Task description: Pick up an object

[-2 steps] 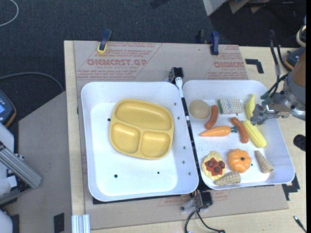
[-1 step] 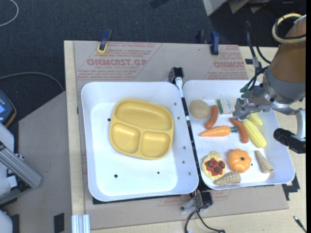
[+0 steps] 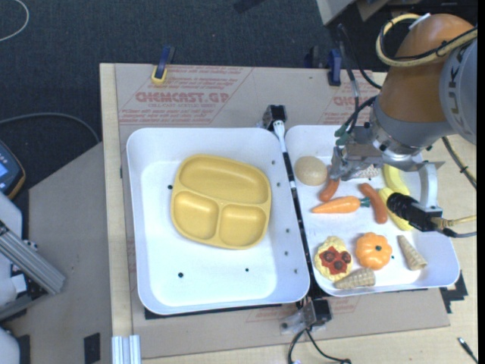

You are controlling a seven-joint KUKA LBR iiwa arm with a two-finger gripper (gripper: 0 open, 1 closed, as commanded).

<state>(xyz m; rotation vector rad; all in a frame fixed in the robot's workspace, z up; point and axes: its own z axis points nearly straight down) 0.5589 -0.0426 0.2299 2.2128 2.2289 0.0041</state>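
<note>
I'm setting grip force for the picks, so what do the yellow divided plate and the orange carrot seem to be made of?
The yellow divided plate looks like hard moulded plastic with a matte to satin finish: one even colour, rounded compartment ridges, soft highlights. The carrot looks like a plastic toy, smooth and slightly glossy, with uniform orange colour. Whether it is rigid or squashy, the view cannot tell.
</note>
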